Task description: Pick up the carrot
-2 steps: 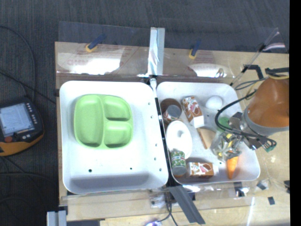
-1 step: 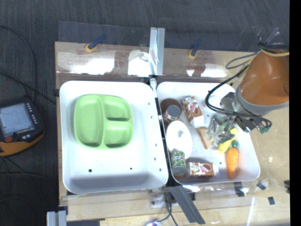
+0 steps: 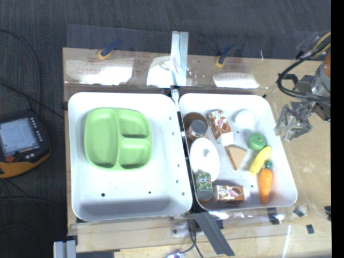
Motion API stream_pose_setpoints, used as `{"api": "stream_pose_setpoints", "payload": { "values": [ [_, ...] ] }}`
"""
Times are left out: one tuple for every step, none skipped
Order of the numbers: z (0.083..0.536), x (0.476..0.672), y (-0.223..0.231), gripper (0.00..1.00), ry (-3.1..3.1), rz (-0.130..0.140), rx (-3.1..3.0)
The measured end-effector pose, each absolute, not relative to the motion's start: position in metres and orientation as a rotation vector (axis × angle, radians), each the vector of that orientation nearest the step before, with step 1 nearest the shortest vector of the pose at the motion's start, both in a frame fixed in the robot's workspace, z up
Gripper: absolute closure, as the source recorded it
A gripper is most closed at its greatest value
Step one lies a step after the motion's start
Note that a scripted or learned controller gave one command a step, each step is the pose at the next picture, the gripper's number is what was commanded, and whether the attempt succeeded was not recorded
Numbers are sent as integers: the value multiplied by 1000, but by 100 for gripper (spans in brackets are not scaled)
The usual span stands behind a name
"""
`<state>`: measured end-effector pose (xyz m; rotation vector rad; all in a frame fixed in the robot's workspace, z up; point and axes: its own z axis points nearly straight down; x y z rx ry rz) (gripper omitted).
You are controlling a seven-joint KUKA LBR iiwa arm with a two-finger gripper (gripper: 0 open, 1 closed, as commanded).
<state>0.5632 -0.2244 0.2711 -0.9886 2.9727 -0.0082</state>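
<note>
The carrot [image 3: 265,184] lies at the right bin's [image 3: 279,144] near right corner, just beside a banana [image 3: 260,159]. The gripper [image 3: 293,123] hovers beyond that bin's right rim, holding nothing; whether it is wide or narrow, I cannot tell.

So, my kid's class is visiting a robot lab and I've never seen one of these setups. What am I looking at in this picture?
This is one camera fixed above a bench, looking down at a slant. Two shallow white bins sit side by side. The left bin holds a green divided plate. The right bin holds toy food: a carrot near its right edge, a banana just above it, a green apple, a white ball, a wedge of bread, a white lid-like dish, some small cans and two printed packets.

At the right edge, the grey metal claw is the robot arm's gripper. It hangs outside the right bin, over the bench, and holds nothing. Its job is to pick up the carrot, which lies untouched in the bin.

The device at far left looks like the arm's handheld controller.
</note>
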Motion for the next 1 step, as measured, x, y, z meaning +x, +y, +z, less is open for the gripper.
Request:
{"api": "stream_pose_setpoints", "payload": {
  "values": [
    [268, 563, -222, 0, 2975, 2, -995]
  ]
}}
